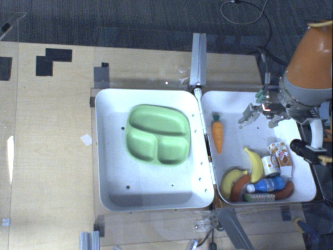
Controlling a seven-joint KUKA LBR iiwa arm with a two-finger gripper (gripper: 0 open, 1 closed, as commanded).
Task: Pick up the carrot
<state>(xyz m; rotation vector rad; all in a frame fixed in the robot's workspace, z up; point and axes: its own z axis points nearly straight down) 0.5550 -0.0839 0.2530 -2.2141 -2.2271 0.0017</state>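
Observation:
The carrot (217, 133) is orange with a green top. It lies along the left wall of the right bin (231, 103), its tip pointing toward the front. My gripper (263, 119) hangs over the back right of that bin, to the right of the carrot and well apart from it. Its fingers are open and hold nothing. The orange band of the arm (311, 56) rises behind it.
A green divided plate (157, 134) sits in the left bin (109, 155). At the front of the right bin lie a banana (254, 163), a yellow fruit (230, 180), a red sausage (239, 188), a water bottle (266, 185), a small can (269, 165) and a carton (281, 154).

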